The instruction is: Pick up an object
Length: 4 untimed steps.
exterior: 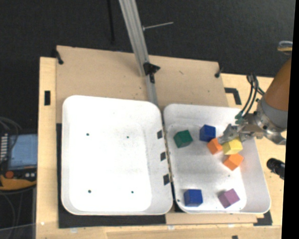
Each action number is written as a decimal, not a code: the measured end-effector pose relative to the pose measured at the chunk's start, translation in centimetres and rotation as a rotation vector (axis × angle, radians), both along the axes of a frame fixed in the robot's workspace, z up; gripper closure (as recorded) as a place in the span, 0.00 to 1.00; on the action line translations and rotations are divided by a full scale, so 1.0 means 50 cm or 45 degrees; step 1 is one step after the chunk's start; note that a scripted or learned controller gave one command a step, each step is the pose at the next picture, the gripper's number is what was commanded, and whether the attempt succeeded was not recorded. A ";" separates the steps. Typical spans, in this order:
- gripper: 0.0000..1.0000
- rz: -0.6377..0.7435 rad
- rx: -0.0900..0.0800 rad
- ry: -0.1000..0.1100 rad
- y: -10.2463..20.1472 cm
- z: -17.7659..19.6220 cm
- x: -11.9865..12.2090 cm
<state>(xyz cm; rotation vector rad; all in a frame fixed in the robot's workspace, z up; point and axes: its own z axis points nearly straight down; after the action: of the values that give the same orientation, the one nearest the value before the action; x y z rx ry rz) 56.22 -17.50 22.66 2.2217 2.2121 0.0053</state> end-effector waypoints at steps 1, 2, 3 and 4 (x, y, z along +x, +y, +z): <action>1.00 0.011 0.002 0.004 -0.002 0.047 0.002; 1.00 0.014 0.003 0.009 0.111 0.031 0.019; 1.00 0.013 0.003 0.010 0.215 0.014 0.006; 1.00 0.014 0.004 0.010 0.317 -0.005 0.005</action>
<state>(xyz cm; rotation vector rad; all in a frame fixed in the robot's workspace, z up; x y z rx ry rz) 56.44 -1.68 22.42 2.2152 2.2294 -0.0002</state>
